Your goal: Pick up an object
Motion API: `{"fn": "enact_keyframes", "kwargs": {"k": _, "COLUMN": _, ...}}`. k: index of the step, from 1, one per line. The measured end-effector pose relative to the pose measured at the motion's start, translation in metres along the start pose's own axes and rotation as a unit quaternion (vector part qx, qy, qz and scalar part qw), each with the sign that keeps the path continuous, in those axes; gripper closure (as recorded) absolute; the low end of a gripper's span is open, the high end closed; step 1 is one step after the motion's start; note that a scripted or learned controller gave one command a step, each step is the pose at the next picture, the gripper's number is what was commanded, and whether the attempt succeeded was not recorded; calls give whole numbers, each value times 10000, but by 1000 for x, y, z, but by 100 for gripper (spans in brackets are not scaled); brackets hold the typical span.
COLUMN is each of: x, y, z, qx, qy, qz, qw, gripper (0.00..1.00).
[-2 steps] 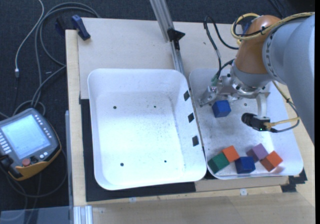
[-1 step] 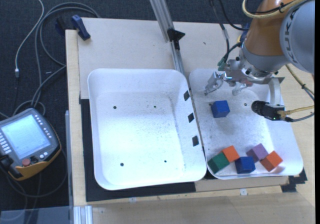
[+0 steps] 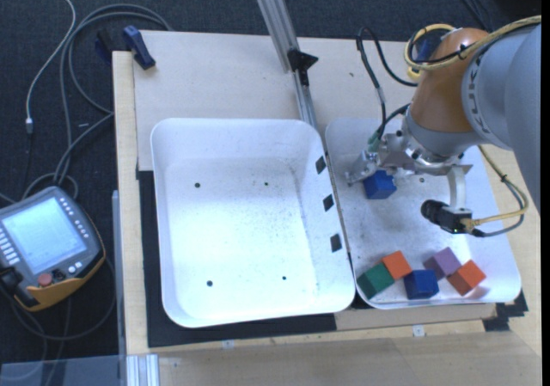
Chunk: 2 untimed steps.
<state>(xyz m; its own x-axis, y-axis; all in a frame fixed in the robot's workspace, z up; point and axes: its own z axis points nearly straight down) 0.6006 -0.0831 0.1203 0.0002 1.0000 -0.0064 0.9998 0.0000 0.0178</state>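
Observation:
A blue cube (image 3: 379, 185) lies in the upper left of the right bin (image 3: 503, 242), partly tucked under my gripper (image 3: 376, 169). The gripper hangs directly over the cube's top edge, below the orange band of the wrist. The arm's grey body covers the gripper's upper part, and I cannot see whether the cube is held or resting on the bin floor. More cubes sit along the bin's near edge: a green one (image 3: 375, 278), an orange one (image 3: 397, 265), a second blue one (image 3: 421, 284), a purple one (image 3: 445, 261) and a red-orange one (image 3: 468, 277).
The left bin (image 3: 163, 204) stands beside the right one, their walls meeting near black clips (image 3: 328, 201). A slanted metal post (image 3: 273, 10) rises behind the bins. Cables (image 3: 481, 221) loop off the wrist over the right bin. A teach pendant (image 3: 43, 247) lies off the bench at left.

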Motion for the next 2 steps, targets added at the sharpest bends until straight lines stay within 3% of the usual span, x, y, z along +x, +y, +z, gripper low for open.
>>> {"fn": "enact_keyframes", "kwargs": {"k": 1, "x": 3, "y": 1, "z": -10, "qx": -18, "qy": 18, "qz": -9, "qw": 10000, "gripper": 100}}
{"fn": "enact_keyframes", "kwargs": {"k": 2, "x": 3, "y": 1, "z": -9, "qx": -4, "qy": 20, "qz": -6, "qw": 10000, "gripper": 0}}
